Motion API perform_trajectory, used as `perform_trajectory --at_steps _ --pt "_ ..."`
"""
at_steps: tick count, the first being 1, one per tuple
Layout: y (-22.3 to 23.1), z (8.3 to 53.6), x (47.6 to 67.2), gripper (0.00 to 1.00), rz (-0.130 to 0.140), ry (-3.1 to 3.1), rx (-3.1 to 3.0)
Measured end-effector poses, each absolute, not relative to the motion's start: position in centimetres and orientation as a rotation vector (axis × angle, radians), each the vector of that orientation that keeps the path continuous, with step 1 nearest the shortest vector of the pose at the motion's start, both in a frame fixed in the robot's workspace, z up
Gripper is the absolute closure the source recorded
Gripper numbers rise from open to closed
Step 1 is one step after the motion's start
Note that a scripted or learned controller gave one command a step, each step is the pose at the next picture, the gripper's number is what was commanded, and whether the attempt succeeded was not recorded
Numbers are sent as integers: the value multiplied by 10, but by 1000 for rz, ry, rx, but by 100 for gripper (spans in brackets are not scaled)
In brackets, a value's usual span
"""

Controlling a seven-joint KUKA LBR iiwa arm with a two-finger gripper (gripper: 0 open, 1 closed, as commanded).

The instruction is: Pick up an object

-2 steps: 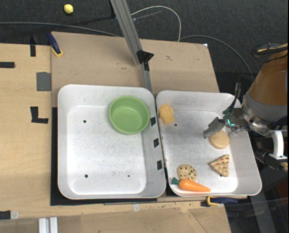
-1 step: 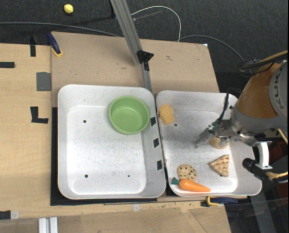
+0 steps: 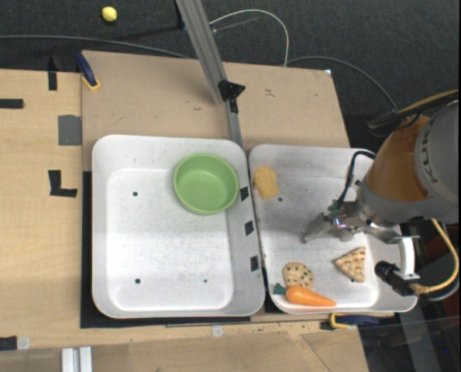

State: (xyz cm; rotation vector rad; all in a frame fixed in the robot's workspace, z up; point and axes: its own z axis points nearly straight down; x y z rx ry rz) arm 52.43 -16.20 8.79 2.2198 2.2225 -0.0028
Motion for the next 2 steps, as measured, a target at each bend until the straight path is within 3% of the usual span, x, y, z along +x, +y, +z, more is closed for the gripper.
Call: perform_trajectory --at_steps 1,2 --pt "-161 99 524 100 -1 2225 2220" --pt "-159 162 527 100 3 2221 2217"
